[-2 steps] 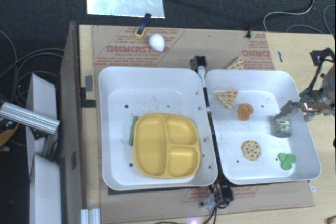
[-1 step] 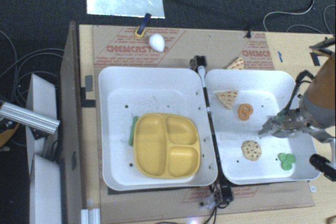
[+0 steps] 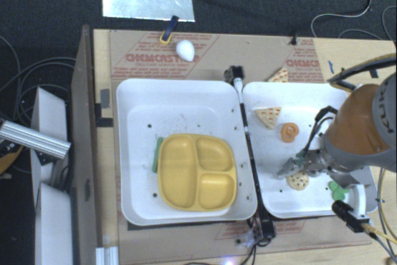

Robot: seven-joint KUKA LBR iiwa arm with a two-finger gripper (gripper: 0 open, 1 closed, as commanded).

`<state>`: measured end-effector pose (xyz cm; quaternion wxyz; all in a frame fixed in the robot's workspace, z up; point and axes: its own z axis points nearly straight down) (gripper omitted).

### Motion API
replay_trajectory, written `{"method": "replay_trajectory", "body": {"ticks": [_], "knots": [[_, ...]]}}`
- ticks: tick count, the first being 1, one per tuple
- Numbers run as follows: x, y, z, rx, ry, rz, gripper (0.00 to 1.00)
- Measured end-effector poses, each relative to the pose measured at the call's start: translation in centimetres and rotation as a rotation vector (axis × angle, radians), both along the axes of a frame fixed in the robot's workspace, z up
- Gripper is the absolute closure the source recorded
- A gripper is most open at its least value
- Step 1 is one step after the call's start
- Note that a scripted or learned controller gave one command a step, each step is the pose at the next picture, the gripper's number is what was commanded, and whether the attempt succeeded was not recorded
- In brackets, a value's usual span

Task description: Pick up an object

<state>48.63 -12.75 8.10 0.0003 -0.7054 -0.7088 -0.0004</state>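
Note:
The right bin (image 3: 310,95) holds a tan wedge-shaped piece (image 3: 268,116), a small orange round piece (image 3: 289,131), a speckled cookie-like disc (image 3: 298,182) and a green piece (image 3: 337,190). My gripper (image 3: 296,166) is low in this bin, just above the cookie-like disc and touching or nearly touching its upper edge. The grey arm with its orange band (image 3: 361,121) comes in from the right and hides the bin's right side.
In the left bin (image 3: 139,96) lie a yellow divided tray (image 3: 197,170) and a green stick (image 3: 156,154) beside it. A white egg (image 3: 185,49), a small blue and yellow item (image 3: 167,31) and another tan wedge (image 3: 279,76) rest on the cardboard behind the bins.

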Motion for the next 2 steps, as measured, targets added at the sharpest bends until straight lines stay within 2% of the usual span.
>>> {"method": "replay_trajectory", "body": {"ticks": [1,2], "knots": [[0.2,-0.2,1.5,-0.001,-0.005,-0.001,1.0],[0.3,8.1,10.8,0.002,-0.01,0.009,1.0]]}}
